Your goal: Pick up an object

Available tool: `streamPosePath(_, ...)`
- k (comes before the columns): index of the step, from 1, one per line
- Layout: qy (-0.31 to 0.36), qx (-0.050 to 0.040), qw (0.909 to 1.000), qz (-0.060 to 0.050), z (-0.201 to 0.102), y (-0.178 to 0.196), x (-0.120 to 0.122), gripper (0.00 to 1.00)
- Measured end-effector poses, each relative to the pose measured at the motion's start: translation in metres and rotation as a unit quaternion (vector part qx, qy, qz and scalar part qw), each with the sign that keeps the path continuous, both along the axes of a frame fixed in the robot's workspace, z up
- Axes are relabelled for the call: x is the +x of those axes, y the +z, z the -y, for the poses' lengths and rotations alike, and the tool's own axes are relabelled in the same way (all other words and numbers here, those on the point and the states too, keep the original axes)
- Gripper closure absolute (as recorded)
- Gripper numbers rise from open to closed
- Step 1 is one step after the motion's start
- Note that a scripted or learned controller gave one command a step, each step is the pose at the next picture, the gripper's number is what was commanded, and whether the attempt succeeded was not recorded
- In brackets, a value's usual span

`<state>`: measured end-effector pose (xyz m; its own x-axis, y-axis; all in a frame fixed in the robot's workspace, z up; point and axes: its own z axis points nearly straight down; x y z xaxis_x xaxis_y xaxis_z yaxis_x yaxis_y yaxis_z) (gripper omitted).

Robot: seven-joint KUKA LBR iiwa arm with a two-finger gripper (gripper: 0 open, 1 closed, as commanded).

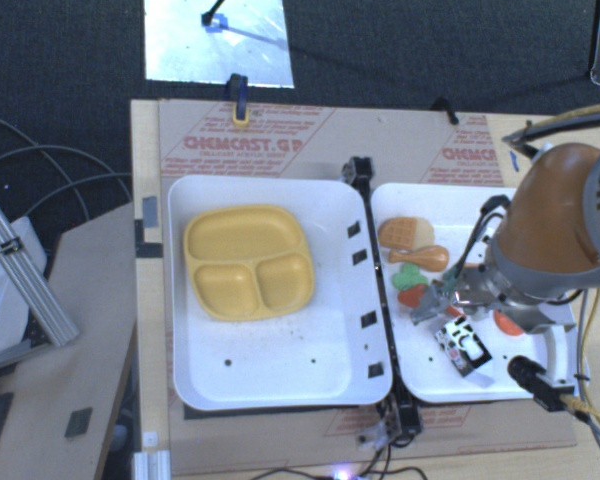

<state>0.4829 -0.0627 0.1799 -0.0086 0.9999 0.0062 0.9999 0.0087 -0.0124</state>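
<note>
In the right bin (420, 383) lie several small toy foods: a tan bread piece (405, 232), an orange carrot-like piece (424, 258), a green piece (409, 276) and a red piece (413, 296). My gripper (432, 306) hangs low over the bin, just right of the red and green pieces, its metal fingers pointing left. A black and white block (464, 347) lies just below the gripper. Another red-orange piece (508, 322) peeks out under the wrist. I see nothing clearly held between the fingers.
The left bin (210, 388) holds a yellow divided tray (248, 260). A black divider with clips (372, 268) runs between the bins. The orange arm body (560, 218) covers the right bin's far right part. Cardboard (320, 138) lies under both bins.
</note>
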Motion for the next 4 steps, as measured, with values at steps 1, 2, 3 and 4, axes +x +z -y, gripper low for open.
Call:
streamPosePath(1, -0.001, -0.0027, 1.0, 0.007, -0.011, 0.005, 0.017, 0.0)
streamPosePath(2, -0.005, -0.0075, 0.9998, 0.017, 0.033, -0.068, 0.009, 0.0)
streamPosePath(3, -0.004, -0.0032, 1.0, 0.009, 0.029, -0.061, 0.005, 1.0)
streamPosePath(4, 0.002, -0.0011, 0.9999, 0.011, -0.047, 0.008, 0.006, 1.0)
